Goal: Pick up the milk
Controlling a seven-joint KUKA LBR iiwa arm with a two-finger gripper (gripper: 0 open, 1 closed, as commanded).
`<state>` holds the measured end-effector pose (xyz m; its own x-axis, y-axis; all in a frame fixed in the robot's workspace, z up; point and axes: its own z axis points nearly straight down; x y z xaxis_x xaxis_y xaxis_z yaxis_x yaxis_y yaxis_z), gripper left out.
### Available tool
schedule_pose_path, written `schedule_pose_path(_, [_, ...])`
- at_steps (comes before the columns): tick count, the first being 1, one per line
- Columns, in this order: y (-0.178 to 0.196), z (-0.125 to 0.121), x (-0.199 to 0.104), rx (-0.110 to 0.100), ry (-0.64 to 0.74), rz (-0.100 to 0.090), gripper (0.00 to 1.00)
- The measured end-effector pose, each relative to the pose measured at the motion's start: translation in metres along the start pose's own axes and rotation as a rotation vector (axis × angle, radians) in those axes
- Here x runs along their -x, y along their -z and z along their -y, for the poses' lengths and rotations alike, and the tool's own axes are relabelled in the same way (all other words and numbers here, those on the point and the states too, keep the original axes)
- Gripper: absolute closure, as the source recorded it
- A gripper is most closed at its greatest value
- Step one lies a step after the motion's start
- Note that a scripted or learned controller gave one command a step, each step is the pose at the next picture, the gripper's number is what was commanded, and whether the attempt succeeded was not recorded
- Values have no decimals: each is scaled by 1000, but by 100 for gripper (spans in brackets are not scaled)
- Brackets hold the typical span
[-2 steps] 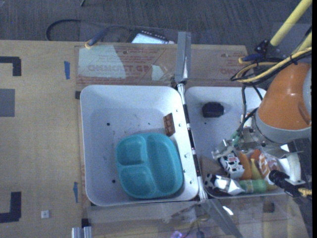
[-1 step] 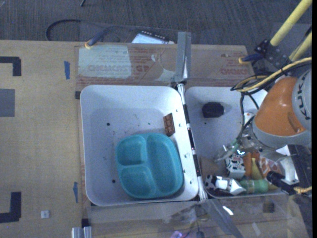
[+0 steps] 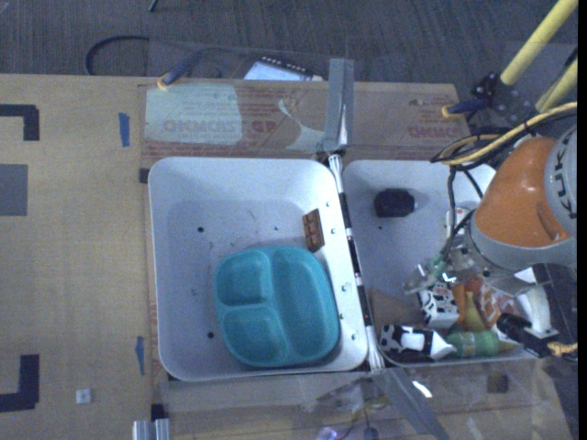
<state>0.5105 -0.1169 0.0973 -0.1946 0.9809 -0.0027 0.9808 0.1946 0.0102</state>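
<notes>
Bench (image 3: 73,246): tan surface with black corner marks and blue tape strips, carrying both bins side by side.

Left bin (image 3: 183,200): white and shallow. A teal tray (image 3: 275,308) with three compartments lies in its near right part; a small brown block (image 3: 313,229) leans on the right wall, just beyond the tray.

Right bin (image 3: 404,246): white, touching the left bin along a shared rim.

My arm (image 3: 527,200): grey with an orange band, entering from the right and hanging over the right half of the right bin. Yellow and black cables run above it at the far right.

Cardboard (image 3: 275,117): flattened sheets lying beyond both bins.

My gripper (image 3: 447,273): low over the near part of the right bin, just above the cluster of items. Whether my fingers are spread or pressed together, I cannot tell; clutter and glare hide them.

Milk (image 3: 413,340): a black-and-white cow-patterned carton lying on its side against the near wall of the right bin. A second cow-patterned item (image 3: 440,306) sits just beyond it, closer to my gripper.

Green bottle (image 3: 477,343): lying right of the milk.

Black object (image 3: 394,203): dark, rounded, alone in the far part of the right bin.
</notes>
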Motion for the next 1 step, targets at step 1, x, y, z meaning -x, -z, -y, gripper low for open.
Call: schedule_pose_path(1, [62,-70,-1,-9,18,-2,100])
